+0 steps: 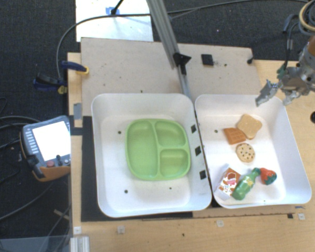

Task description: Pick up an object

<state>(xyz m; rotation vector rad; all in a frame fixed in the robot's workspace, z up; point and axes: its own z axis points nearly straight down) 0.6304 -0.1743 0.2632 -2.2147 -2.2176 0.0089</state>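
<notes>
My gripper (277, 95) hangs over the far right corner of the right bin (296, 156), open, with nothing between its fingers. Below it in that bin lie a slice of toast (249, 125), an orange cracker (234, 135) and a round cookie (245, 153). Nearer the front lie a small red and white carton (228, 182), a green bottle (244, 186) and a red and green toy vegetable (267, 176). The gripper is apart from all of them, up and to the right of the toast.
The left bin (107, 156) holds a green divided plate (157, 148). A grey pole (165, 28) slants across the back board. A teach pendant (46, 146) and cables lie on the floor at the left.
</notes>
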